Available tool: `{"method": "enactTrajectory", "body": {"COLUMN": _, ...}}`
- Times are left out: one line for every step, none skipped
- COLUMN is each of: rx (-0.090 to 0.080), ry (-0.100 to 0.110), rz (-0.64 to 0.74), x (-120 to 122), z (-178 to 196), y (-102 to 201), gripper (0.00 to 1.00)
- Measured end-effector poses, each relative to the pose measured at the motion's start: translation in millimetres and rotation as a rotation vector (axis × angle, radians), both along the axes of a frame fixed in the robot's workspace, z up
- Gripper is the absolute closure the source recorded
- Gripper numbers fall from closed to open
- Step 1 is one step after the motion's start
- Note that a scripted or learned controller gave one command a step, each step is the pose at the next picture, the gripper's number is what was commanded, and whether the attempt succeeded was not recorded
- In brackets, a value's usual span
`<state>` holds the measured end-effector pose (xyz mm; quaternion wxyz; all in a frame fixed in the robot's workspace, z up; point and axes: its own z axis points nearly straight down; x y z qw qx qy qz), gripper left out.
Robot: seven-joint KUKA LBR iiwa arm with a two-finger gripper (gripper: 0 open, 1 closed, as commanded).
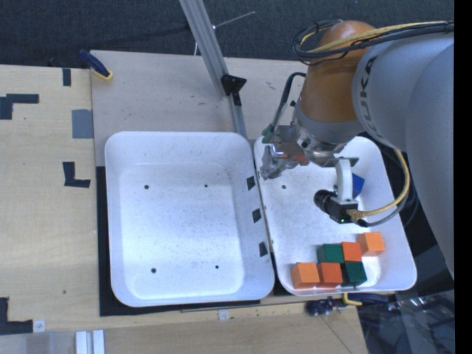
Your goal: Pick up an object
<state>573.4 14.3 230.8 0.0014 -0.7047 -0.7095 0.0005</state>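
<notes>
My gripper (274,162) hangs over the far left corner of the right bin (295,223), close to the wall shared with the left bin (177,137). Nothing shows beneath it but bare bin floor. A cluster of blocks lies at the near end of the right bin: orange blocks (304,273) (372,242) and green blocks (331,253) (355,272), touching one another. A blue block (358,184) sits by the right wall, partly hidden behind the arm's white fitting. The grey and orange wrist covers the bin's far end.
A slanted metal pole (206,43) runs down to the far edge between the bins. A black cable connector (335,206) hangs from the arm over the right bin's middle. A blue and yellow tool (96,63) lies on the bench at far left.
</notes>
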Motion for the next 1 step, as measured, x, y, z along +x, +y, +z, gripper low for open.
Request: {"method": "enactTrajectory", "body": {"rx": 0.0, "ry": 0.0, "rz": -0.001, "x": -11.2, "z": -1.3, "y": 42.1, "gripper": 1.0}}
